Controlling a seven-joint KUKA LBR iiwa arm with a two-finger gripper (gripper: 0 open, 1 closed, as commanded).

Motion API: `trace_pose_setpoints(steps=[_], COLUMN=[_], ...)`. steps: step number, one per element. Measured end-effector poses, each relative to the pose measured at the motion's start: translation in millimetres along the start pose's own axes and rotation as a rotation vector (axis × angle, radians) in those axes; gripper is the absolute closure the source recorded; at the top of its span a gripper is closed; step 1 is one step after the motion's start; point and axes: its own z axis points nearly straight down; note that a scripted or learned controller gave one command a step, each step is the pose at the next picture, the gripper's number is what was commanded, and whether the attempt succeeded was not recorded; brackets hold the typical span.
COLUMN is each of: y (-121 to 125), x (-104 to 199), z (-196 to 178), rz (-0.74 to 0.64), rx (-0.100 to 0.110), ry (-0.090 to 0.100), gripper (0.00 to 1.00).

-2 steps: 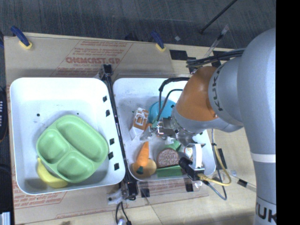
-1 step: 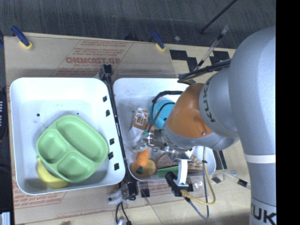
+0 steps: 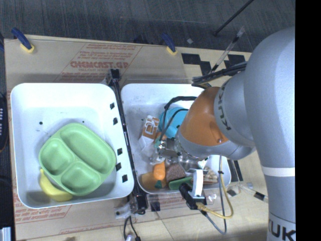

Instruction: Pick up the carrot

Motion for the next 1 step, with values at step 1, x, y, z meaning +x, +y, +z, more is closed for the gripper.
trace_pose_setpoints(steps=[1], y=[24.9], x=[12.0], z=[-112.6], rz=[0.162], rx=[-0.010], ry=[0.004], gripper=[1.00])
